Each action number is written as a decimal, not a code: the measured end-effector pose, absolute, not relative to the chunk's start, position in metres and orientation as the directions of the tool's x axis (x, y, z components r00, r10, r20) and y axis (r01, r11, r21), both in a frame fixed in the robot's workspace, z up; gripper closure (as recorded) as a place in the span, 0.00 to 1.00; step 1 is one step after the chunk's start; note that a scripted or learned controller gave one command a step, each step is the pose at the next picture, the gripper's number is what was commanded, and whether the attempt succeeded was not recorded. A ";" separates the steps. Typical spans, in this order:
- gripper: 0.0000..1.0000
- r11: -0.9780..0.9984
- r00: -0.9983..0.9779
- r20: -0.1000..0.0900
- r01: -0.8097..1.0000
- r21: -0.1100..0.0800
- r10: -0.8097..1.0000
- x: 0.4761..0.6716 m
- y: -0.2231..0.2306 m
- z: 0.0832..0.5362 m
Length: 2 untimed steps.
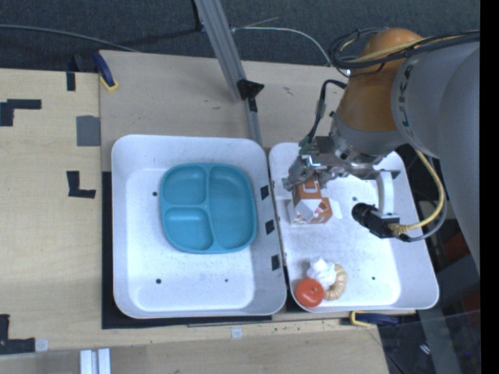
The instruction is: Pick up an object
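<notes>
My gripper (308,179) reaches down into the right bin (405,279), right above a small orange and white carton (311,207) that lies near the bin's left wall. Its metal fingertips sit at the carton's upper end, touching or nearly touching it. At the bin's front lie a red round toy (309,292) and a white and tan toy (327,275), pressed together. The grey arm with its orange band (382,84) covers the bin's far part.
The left bin (132,287) holds a teal divided plate (208,207). A grey metal post (222,41) slants down to the bins' far edge. A black connector and yellow cable (382,220) hang over the right bin's right side.
</notes>
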<state>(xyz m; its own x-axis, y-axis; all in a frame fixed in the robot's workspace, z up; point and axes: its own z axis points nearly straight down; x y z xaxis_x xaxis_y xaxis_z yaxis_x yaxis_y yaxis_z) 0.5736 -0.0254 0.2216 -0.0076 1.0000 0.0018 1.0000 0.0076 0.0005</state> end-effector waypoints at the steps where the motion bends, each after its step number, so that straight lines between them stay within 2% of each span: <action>1: 1.00 0.008 -0.008 0.002 1.000 -0.001 1.000 0.592 0.032 0.222; 2: 1.00 0.006 -0.006 0.001 1.000 0.000 1.000 0.627 0.074 0.217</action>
